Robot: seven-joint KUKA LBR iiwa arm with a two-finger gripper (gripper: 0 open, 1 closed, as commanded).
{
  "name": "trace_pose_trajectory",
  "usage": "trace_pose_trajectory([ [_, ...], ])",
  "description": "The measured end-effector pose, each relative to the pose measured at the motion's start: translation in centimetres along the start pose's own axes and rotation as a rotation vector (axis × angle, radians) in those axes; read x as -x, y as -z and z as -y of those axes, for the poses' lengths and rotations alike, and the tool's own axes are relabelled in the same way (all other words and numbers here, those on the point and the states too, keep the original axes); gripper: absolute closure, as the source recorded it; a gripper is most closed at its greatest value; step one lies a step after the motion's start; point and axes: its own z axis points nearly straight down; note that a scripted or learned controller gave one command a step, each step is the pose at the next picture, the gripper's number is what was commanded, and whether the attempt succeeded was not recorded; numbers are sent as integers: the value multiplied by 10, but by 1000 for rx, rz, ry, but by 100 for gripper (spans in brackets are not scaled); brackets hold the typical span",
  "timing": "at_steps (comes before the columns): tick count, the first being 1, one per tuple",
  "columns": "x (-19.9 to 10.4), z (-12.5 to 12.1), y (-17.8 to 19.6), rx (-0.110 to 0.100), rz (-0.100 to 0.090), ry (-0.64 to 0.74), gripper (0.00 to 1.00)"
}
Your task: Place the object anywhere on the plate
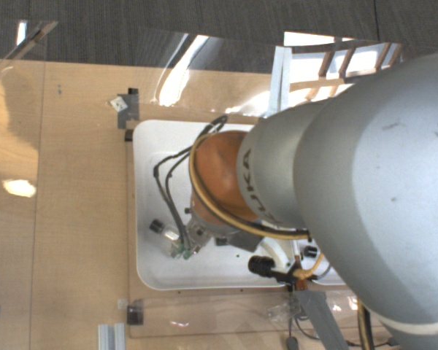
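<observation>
The arm (350,188) fills the right half of my picture, its big grey body closest to the lens, with the orange band (219,177) showing near the middle of the frame. Below that band the wrist drops into the white bin (142,195), which sits in the lower middle on the wooden bench (66,195). The gripper (181,248) is low over the bin floor at the lower left of the arm, and I cannot tell how it is set, because the wrist and its black cables (168,188) cover it from this angle.

I can make out a small dark and pale object (158,227) on the bin floor just left of the gripper tip (too small to say what it is). Whether that is the thing to be placed I cannot say, and I cannot pick out a plate under the arm.

My judgement is that the step in hand is a pick or a set-down at the bin floor. To do it well I would keep the wrist vertical, move slowly, and lift clear before trusting any grasp.
</observation>
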Motion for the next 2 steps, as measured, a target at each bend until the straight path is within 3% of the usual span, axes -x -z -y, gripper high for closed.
trace_pose_trajectory([
  [1,76,72,92,2,4,53,100],
  [2,29,31,121,0,1,-182,100],
])
